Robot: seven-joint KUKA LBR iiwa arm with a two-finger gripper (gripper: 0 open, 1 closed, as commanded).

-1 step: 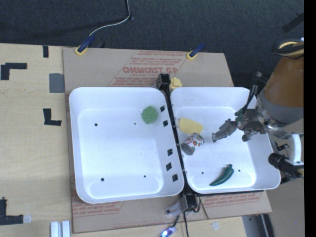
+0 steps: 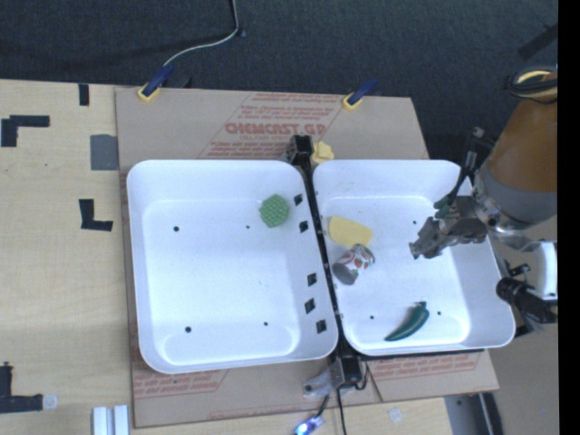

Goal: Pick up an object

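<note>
The right bin (image 2: 390,181) holds a yellow block (image 2: 350,231) near its left wall, a small grey and red can (image 2: 353,263) lying just below it, and a dark green pepper-shaped toy (image 2: 408,323) near the front. A green knobbly ball (image 2: 275,210) rests in the left bin (image 2: 163,188) at its back right. My gripper (image 2: 428,246) hangs over the right side of the right bin, well right of the can and above the pepper. Nothing is visible between its fingers.
A black divider strip (image 2: 314,243) runs between the two bins. Both bins sit on a cardboard sheet (image 2: 272,125) on the wooden bench. A cable (image 2: 227,16) trails across the dark floor at the back. The arm's orange band (image 2: 530,152) is at the right edge.
</note>
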